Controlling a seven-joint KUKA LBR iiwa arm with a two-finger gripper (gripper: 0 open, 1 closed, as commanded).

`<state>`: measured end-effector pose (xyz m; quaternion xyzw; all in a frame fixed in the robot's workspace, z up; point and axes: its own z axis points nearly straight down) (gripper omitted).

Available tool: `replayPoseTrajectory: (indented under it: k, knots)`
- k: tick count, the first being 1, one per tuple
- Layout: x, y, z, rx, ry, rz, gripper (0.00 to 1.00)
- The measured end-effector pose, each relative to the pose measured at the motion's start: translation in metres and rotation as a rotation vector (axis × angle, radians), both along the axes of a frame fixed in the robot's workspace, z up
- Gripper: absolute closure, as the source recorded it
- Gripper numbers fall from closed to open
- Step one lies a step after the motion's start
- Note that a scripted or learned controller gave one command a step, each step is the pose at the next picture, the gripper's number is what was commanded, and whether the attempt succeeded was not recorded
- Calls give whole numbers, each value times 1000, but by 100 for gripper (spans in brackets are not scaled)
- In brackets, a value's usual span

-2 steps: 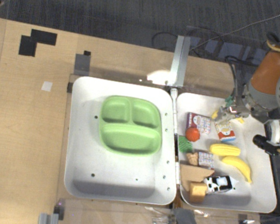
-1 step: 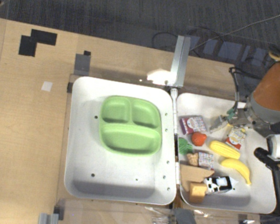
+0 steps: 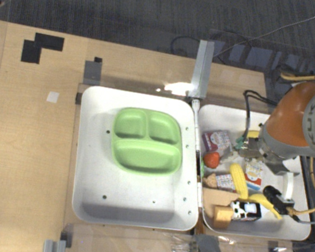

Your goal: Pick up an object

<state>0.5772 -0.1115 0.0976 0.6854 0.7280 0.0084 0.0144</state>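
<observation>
Holding green plate (image 3: pixel 146 140), left bin (image 3: pixel 89 159)

wooden bench (image 3: pixel 20 150), dark carpet (image 3: pixel 134 3)

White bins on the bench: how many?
2. The left bin holds a green divided plate. The right bin holds the small clutter, including a corn cob and a red ball, with the arm over it.

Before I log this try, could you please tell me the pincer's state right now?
Pincer: over the right bin, above the corn; open or closed cannot be told.
</observation>
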Motion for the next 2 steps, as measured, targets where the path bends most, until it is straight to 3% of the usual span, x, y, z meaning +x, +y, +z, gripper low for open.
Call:
replayPoseTrajectory:
  k: [1, 2]
  knots:
    - [-19, 5, 1, -6, -5, 11, 0]
    - [-19, 5, 1, -6, -5, 11, 0]
